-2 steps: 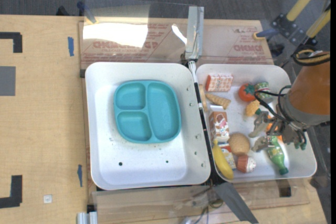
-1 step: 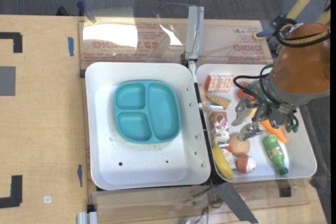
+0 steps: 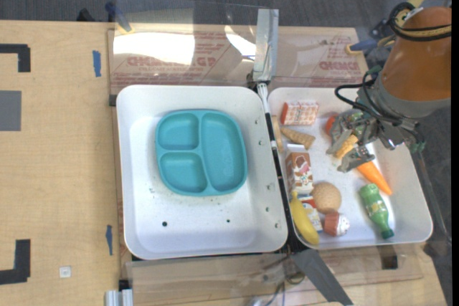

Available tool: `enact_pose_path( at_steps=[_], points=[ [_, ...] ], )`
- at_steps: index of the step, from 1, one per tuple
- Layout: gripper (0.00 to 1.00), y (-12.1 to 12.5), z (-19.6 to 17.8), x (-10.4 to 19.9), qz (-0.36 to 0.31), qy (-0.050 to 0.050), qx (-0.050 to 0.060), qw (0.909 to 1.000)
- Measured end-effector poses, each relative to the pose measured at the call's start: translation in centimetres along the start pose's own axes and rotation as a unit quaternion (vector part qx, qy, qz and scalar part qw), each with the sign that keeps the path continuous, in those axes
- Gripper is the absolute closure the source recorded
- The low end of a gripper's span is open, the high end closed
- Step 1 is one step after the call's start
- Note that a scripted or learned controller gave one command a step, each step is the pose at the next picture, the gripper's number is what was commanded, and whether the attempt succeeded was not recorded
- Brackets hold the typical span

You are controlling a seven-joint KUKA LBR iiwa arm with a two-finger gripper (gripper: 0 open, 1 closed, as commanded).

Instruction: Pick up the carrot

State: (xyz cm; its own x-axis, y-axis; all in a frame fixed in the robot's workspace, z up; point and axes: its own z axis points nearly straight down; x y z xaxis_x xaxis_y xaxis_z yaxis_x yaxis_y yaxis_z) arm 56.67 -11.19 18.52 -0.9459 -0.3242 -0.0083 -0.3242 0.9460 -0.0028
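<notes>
Orange carrot [image 3: 376,176] lies in right bin [image 3: 419,226], just beside the pincer [image 3: 353,145], green bottle [image 3: 377,209] close on its near side. Pincer state: cannot tell amid the clutter. Risk: fingers snag neighbouring toys, or carrot skids toward the bin wall.

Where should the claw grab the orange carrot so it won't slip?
Best guess: grip the carrot across its thick middle, coming straight down from above. It lies flat and slanted on the right bin's floor, tapering toward the lower right, so the thin tip would slip. The claw sits at its upper-left end, and the green bottle lies close below, so close the fingers across the carrot's width.
</notes>
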Motion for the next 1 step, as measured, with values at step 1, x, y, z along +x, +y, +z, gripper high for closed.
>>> enact_pose_path(
  at_steps=[1],
  points=[
    [1.00,-2.92,8.71,3.09,-0.221,0.000,0.000,0.9752]
  ],
)
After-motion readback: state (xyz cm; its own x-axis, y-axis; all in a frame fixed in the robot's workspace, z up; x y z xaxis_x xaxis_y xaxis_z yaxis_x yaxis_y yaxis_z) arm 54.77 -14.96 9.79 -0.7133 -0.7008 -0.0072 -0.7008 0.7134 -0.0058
